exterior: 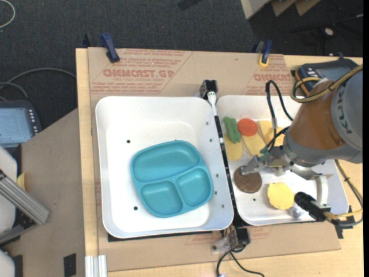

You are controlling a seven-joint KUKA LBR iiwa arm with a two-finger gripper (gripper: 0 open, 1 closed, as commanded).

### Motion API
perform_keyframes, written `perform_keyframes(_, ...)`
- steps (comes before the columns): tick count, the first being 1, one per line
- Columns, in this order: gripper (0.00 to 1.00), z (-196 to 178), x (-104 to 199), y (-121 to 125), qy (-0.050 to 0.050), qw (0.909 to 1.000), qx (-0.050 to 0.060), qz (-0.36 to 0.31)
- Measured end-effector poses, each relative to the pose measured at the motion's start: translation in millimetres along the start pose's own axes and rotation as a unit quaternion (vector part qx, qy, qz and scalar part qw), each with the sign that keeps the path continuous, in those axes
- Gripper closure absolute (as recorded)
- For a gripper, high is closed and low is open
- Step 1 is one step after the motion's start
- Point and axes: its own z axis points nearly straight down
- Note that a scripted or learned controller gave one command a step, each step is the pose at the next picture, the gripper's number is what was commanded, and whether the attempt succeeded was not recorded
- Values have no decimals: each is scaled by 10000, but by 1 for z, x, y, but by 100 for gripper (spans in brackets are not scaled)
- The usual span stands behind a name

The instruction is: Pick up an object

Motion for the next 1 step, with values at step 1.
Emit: perform_keyframes(1,0,-74,-11,-42,-17,10000,-17,-11)
